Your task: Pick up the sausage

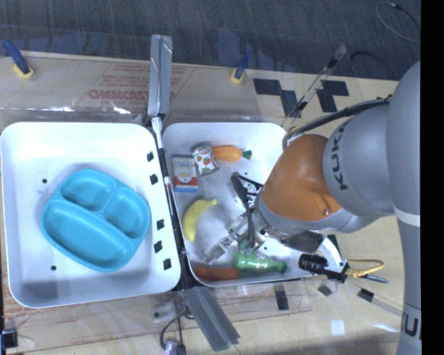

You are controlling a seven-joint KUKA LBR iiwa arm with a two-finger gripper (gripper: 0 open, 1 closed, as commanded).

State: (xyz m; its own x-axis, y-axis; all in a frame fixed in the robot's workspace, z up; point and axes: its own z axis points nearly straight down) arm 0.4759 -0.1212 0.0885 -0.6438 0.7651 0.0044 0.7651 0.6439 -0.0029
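The sausage (217,274), reddish brown, lies flat along the near wall of the right bin (270,133). Just above and to its right a green bottle (257,262) lies on its side, close against it. My gripper (226,243) reaches down from the orange wrist band (300,183) into the near part of that bin. Its tip hangs a little above the sausage's left half, between the bottle and a yellow banana (195,217). Nothing shows held in it.
Further back in the right bin lie a carrot (228,153) and two small cartons (183,174) (203,158). The left bin (22,146) holds a blue divided plate (96,218). The arm's bulk covers the right bin's right side.
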